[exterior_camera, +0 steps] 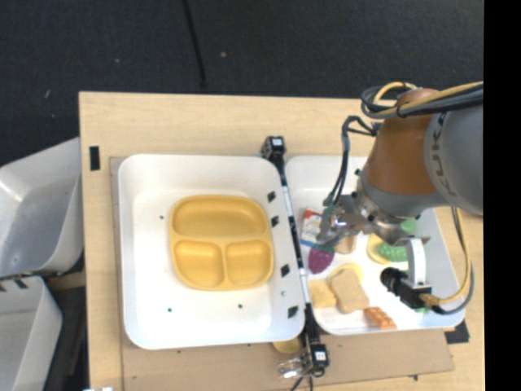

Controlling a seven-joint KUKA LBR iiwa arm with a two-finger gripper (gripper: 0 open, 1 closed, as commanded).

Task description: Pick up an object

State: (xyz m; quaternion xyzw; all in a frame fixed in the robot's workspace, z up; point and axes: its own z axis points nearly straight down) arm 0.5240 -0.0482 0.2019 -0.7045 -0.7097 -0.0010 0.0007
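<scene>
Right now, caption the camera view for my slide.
Arm's gripper low over toy food in right bin; yellow divided tray in left bin.

Right bin (326,173) holds a clutter: purple piece (321,260), tan bread slice (351,291), orange bit (378,318), yellow-green disc (386,251). All lie flat, close together.

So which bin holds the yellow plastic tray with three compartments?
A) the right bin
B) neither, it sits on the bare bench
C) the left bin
C: the yellow plastic tray with three compartments lies inside the left white bin, while the right white bin holds small toy food pieces under the arm.
</scene>
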